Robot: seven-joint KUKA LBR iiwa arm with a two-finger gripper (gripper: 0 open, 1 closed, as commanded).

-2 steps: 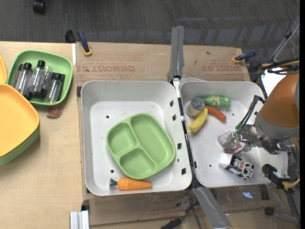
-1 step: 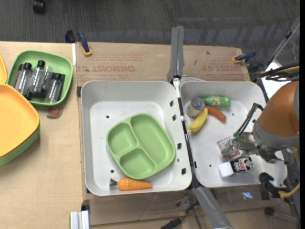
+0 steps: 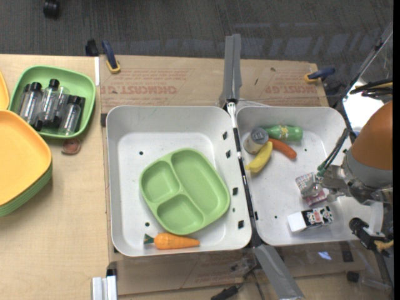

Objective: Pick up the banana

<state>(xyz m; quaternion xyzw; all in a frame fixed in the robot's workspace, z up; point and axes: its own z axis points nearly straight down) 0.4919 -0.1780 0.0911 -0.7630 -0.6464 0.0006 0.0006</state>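
Note:
The yellow banana (image 3: 260, 157) lies in the right bin (image 3: 281, 230), near its left wall, curved and slanting. A grey can (image 3: 254, 140) touches its upper end, and a small orange carrot-like piece (image 3: 285, 149) lies just to its right. My gripper (image 3: 320, 181) hangs at the end of the grey and orange arm (image 3: 375, 149), over the right part of the same bin. It is well to the right of the banana and just above a crinkled silver and pink packet (image 3: 310, 188). Nothing of the banana is near the gripper.
A green bottle (image 3: 282, 132) lies at the back of the right bin, and a white and black box (image 3: 310, 218) at its front. The left bin (image 3: 125, 167) holds a green divided plate (image 3: 184, 190) and an orange carrot (image 3: 176, 241). Yellow plates (image 3: 19, 167) and a tray of vials (image 3: 53, 102) sit far left.

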